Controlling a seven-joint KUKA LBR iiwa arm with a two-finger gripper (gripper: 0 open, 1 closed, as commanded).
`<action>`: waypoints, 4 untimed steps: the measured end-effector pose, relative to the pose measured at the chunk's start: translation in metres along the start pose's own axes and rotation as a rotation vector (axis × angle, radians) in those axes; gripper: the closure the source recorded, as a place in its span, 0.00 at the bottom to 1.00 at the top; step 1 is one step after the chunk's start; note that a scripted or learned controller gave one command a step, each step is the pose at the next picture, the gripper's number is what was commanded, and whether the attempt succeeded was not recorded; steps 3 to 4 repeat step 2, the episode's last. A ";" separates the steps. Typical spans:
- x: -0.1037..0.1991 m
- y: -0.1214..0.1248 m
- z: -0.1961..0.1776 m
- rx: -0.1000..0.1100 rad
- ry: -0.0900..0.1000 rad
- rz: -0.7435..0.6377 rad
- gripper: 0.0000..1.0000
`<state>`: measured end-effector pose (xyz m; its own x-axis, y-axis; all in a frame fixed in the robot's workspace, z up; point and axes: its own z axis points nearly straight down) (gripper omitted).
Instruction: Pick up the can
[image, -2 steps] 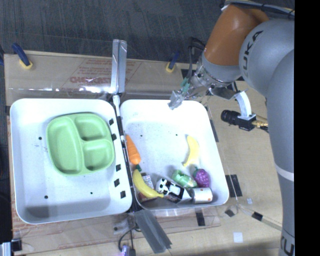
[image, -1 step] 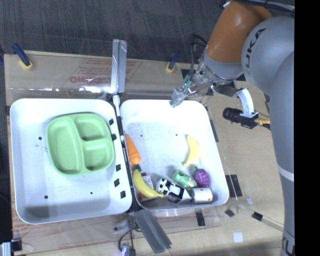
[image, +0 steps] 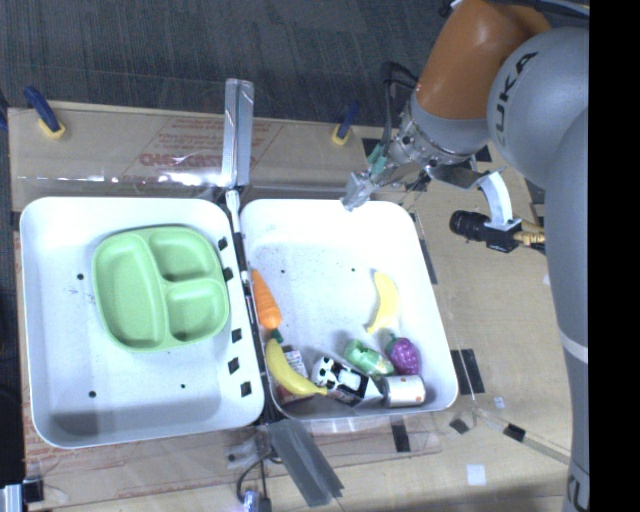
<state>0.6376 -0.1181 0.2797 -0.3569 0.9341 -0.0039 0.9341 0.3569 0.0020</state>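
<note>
Your gripper (image: 358, 190) sits over the right bin's (image: 330, 225) far rim; can't tell the jaw state. Can (image: 405, 390) lies in that bin's near-right corner, beside grapes (image: 403, 353).

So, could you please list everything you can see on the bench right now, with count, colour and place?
Bins: two, white, side by side on the bench.
Divided plate: one, light green, in the left bin.
Carrot: one, orange, at the right bin's left wall.
Bananas: two, yellow; one mid right bin, the other near its front left corner.
Grapes: one bunch, purple, front right of the right bin.
Can: one, white with a red end, lying on its side at the right bin's front edge.
Black-and-white toy: one, front of the right bin, beside the can.
Green item: one, behind that toy; too small to identify.
Clamps: two, blue and yellow, at the bench's back edge.
Arm: one, grey with orange band, upper right.
Claw: one, above the right bin's back rim.
</note>
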 end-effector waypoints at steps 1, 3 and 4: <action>0.000 0.001 -0.011 -0.002 -0.001 -0.003 1.00; 0.000 0.002 -0.021 -0.004 -0.002 -0.007 1.00; 0.000 0.002 -0.021 -0.004 -0.002 -0.007 1.00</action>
